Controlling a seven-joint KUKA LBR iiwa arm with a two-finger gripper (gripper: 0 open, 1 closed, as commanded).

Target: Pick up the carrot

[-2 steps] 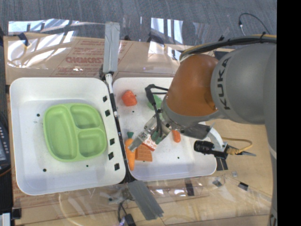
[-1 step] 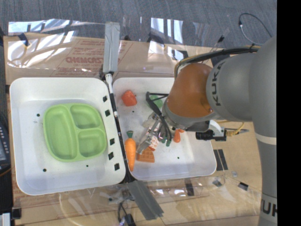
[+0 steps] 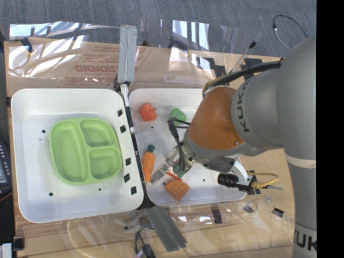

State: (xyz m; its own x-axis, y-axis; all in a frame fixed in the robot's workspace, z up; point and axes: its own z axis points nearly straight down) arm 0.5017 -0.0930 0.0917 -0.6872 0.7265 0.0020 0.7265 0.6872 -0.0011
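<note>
**Carrot at the bin wall, gripper just beside it**

The carrot (image 3: 148, 165) lies in the right bin (image 3: 215, 195), hard against the divider, green top pointing away from the camera. The gripper (image 3: 167, 171) hovers just to its right, fingers apart and holding nothing. Risk: closing here could pinch only air, or nudge the smooth, tapered carrot into the wall (a rounded plastic toy would likely roll). A ridged orange waffle-like piece (image 3: 177, 188) sits near the fingertips and could be caught instead.
</note>
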